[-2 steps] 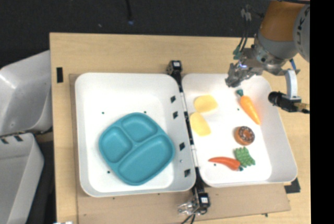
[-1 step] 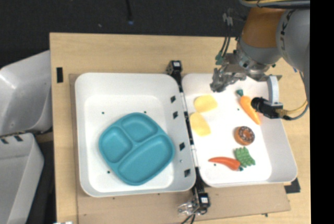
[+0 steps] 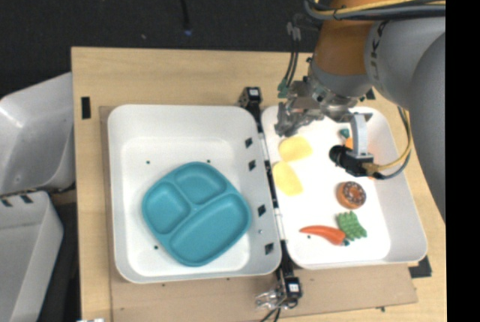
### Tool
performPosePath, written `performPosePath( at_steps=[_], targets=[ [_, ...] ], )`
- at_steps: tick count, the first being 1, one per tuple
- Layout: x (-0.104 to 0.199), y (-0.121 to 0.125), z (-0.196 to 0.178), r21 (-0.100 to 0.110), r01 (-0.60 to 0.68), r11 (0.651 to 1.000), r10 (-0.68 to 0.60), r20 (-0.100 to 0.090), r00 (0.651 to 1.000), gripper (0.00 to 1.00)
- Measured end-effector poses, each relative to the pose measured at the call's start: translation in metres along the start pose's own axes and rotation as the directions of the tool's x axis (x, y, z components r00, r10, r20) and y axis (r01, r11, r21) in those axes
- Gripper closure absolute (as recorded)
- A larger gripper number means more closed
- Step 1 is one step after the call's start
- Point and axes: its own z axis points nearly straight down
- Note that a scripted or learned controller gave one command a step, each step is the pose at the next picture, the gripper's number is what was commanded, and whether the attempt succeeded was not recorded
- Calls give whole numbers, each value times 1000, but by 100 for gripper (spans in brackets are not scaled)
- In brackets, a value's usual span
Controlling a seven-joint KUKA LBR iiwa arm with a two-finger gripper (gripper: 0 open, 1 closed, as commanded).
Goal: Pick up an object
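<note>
Claw (image 3: pixel 296 119) low at far left corner of right bin (image 3: pixel 401 238), just behind upper yellow block (image 3: pixel 294 148). Looks lined up for that one as nearest target. Open or closed: cannot tell. Second yellow block (image 3: pixel 287 179) just beside first, toward camera. Donut (image 3: pixel 350 194), carrot (image 3: pixel 324 233), green piece (image 3: pixel 351 225) well apart, nearer front. Bin wall close on left, may crowd approach. Blue divided plate (image 3: pixel 196 213) in left bin (image 3: pixel 120 163), out of way.

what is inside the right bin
A far yellow piece, a near yellow piece, a donut, a carrot and a green vegetable. The arm covers the right bin's far end, hiding whatever lies there.
</note>
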Motion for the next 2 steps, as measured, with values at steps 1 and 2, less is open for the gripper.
performPosePath(
  at_steps=[1,2],
  targets=[
    [49,-9,-16,-3,0,1000,0,0,1000,100],
    [104,-12,-6,1,0,1000,0,0,1000,100]
  ],
)
